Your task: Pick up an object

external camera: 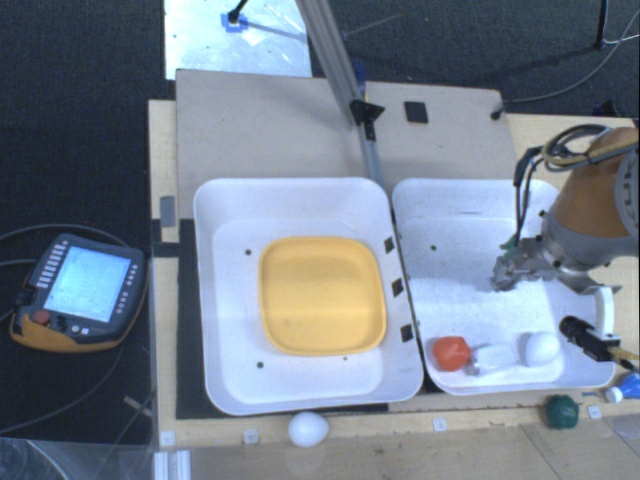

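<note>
Arm: grey KUKA arm with orange band, reaching in from the right over the right bin.
Hand: two-finger hand low over the middle of the right shallow white plastic bin; whether it is apart or together I cannot tell, too small and dark. Nothing seen gripped in it.
Right bin contents: red rounded object, clear-whitish small piece and white egg-shaped ball, in a row along the near wall. Red object and clear piece just beside each other; the ball at the right end of the clear piece, contact not resolvable.
Hand vs. objects: hand lies farther back than the row and apart from all three.
Left bin: left shallow white plastic bin holds a yellow square plate with rounded corners, lying flat near its centre.
Worktop: tan wooden worktop; a second white egg-shaped object on it, just outside the near wall of the left bin; a dark green ball near the right bin's near-right corner, outside it.
Floor, left: handheld control pendant with lit screen, well apart from the bins.
</note>
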`<state>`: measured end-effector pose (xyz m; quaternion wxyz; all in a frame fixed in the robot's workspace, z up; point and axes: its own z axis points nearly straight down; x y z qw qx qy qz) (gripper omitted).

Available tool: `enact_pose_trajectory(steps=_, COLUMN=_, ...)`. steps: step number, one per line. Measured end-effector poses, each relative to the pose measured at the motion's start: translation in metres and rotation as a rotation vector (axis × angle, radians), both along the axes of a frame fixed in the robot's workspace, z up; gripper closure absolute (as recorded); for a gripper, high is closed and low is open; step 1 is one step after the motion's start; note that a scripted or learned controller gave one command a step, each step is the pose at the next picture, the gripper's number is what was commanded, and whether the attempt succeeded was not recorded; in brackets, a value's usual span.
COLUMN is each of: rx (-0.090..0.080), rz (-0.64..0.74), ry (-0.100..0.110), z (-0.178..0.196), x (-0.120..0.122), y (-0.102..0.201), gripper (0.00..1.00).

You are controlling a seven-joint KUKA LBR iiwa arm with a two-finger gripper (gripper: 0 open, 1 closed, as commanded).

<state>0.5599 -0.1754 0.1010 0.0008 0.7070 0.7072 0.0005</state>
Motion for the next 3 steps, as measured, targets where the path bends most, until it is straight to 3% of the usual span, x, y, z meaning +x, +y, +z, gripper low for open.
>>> enact_pose_trajectory(steps=2, rx=-0.001, rz=0.001, ry=-0.003, z=0.114, x=0.002, y=0.001, gripper=1.00)
enact_pose_trajectory(steps=3, rx=0.001, rz=0.004, ry=0.000, z=0.121, x=0.003, y=0.047, gripper=1.00)
